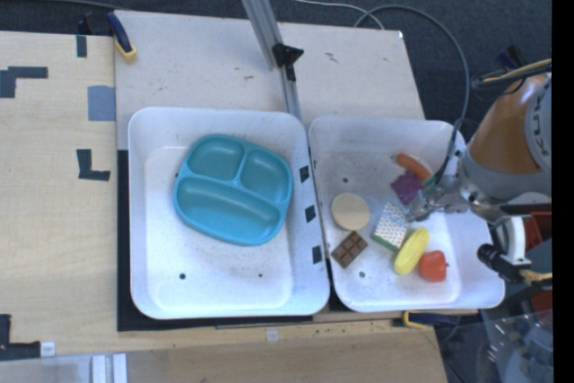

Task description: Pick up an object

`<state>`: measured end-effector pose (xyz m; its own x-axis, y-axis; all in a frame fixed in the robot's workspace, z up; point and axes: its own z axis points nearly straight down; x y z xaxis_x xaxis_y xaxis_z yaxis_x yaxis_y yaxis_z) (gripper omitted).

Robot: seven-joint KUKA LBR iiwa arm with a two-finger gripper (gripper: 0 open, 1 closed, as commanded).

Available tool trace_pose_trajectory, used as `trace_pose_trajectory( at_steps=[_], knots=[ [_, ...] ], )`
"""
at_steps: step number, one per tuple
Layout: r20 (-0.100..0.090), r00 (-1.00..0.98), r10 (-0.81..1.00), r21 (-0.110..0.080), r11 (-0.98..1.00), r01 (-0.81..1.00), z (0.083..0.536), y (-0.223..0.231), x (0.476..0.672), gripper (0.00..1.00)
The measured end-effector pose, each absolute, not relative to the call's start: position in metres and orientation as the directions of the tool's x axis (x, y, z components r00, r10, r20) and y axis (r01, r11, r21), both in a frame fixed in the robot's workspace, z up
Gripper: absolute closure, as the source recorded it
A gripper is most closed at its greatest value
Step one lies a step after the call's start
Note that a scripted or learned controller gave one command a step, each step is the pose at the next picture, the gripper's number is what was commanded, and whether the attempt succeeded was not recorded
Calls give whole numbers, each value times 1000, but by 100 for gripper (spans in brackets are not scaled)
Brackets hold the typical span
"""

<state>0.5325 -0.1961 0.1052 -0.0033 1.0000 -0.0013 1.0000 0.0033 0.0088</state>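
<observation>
While the arm reaches in from 3 o'clock, its gripper (421,209) sits low in the right bin (377,139), among a tight cluster of toys. Can't tell how far it's open or whether it has anything; the tip is too small and blurred.

Camera view, right bin: purple block (406,187) just at the gripper's 10 o'clock, orange sausage-like piece (413,164) beyond that at 12. Yellow corn (411,250) at 6 o'clock, red piece (433,265) beside it at 5. Green-white checkered item (390,227) at 8 o'clock, touching or nearly touching the corn. Tan round disc (350,212) & brown chocolate bar (349,248) farther off at 9 and 8. Left bin (148,193) holds a blue divided plate (234,189), well apart.

Likely target: purple block or checkered item, can't say which.

Risks: things packed close, so the gripper may close on two at once or nudge the neighbour away. Flat checkered piece offers little to pinch, could slip. Bin wall near at 3 o'clock limits approach.
</observation>
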Motion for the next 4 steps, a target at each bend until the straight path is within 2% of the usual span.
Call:
trace_pose_trajectory(
  at_steps=[2,3,4],
  knots=[
    [-3,-2,1000,6,2,1000,229,-203,530,100],
    [-1,-2,1000,1,2,1000,246,-203,531,100],
    [2,-6,1000,-2,6,1000,237,-144,530,100]
  ],
)
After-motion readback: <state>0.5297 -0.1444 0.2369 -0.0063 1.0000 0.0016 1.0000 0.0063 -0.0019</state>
